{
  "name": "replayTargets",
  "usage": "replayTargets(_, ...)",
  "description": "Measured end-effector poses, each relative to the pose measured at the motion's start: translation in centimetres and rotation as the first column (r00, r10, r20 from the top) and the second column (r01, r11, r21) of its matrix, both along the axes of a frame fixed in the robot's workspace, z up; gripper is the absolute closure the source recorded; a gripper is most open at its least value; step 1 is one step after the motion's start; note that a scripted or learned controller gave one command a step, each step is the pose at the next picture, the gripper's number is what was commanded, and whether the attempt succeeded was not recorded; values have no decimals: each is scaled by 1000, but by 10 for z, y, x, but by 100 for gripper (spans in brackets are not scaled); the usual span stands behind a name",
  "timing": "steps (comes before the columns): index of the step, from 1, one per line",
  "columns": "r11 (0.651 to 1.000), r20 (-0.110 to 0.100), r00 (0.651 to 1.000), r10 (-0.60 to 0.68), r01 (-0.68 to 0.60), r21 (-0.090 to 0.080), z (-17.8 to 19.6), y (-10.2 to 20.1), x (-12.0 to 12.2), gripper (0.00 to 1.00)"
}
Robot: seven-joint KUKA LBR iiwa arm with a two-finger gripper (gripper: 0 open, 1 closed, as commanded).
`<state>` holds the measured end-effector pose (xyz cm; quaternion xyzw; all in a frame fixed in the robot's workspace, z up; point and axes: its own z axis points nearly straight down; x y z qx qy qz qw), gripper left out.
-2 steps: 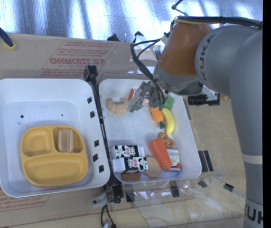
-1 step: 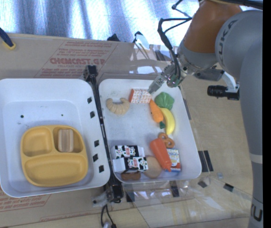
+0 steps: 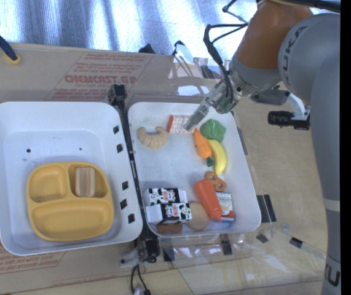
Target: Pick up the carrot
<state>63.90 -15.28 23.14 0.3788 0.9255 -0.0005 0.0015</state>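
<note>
A small orange carrot [image 3: 201, 144] lies in the right bin [image 3: 244, 165] near its far right corner, its green leafy top [image 3: 212, 129] pointing away from me. A larger orange carrot-shaped piece [image 3: 208, 200] lies nearer the front of the same bin. My gripper [image 3: 192, 123] slants down from the right. Its tip hangs just above and left of the small carrot's upper end, beside a small red-and-white carton [image 3: 176, 123]. Nothing shows held in it.
The right bin also holds a croissant [image 3: 153, 137], a banana [image 3: 219, 157], a pretzel [image 3: 216, 180], two milk cartons [image 3: 169, 204] and a blue-and-orange box [image 3: 226, 206]. A yellow divided plate [image 3: 69, 201] sits in the left bin [image 3: 15, 134].
</note>
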Motion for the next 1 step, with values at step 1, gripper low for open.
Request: replayTargets(1,988,-14,988,-153,153,1,-112,-33,-9,0)
